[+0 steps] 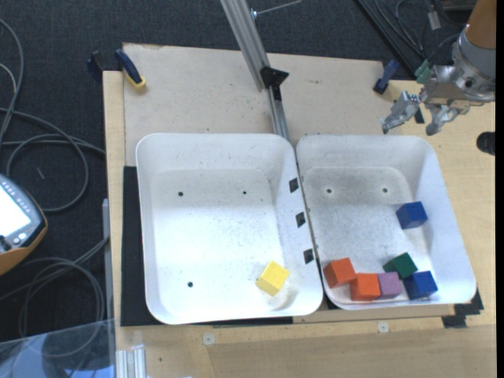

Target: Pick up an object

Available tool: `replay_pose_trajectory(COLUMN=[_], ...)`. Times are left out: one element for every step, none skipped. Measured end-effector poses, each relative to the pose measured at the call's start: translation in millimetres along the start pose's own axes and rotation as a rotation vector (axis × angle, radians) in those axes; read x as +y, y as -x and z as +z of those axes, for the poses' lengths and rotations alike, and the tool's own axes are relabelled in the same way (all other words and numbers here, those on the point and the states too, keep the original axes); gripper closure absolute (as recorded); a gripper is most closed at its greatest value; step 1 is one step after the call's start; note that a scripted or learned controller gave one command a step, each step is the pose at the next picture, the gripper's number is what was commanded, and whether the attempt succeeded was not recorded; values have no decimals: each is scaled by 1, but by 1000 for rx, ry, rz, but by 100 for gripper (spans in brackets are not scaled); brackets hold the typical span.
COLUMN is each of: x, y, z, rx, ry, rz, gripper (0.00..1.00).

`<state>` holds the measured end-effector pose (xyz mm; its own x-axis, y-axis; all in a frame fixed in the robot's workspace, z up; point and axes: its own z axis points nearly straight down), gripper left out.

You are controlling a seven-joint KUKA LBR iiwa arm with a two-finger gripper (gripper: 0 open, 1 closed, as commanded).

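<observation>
1. Objects. A yellow block (273, 277) lies alone near the front right corner of the left bin (157, 235). The right bin (437, 172) holds six blocks: a blue block (411, 214) by the right wall, and a cluster at the front made of an orange block (340, 272), a second orange block (365, 287), a purple block (390, 284), a green block (403, 264) and a second blue block (422, 283). The second orange, purple and second blue blocks touch in a row; the green block sits just behind them.

2. End effector. The gripper (417, 118) hangs above the bench just beyond the back right corner of the right bin, well apart from every block. Its two fingers are spread, with nothing between them, and touch nothing.

3. Hidden or cut off. The arm (480, 46) leaves the view at the upper right, so only its wrist end is seen. The device with a screen (16, 219) at the left edge is cut off.

4. Surface and room. The bins touch side by side on a wooden bench (205, 93). A metal rail (244, 30) slants from the top to the seam between the bins. A blue-and-yellow clamp (130, 68) grips the back left corner and a blue clamp (386, 75) the back edge. Cables (47, 144) trail over dark carpet at the left.
</observation>
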<state>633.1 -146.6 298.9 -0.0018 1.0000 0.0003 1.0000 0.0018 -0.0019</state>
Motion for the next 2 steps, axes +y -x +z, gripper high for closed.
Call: replay_pose_trajectory(x=[45, 44], y=[31, 36], z=[99, 204], rx=[0, 2], ry=[-4, -8], rz=[3, 2], gripper=[0, 0])
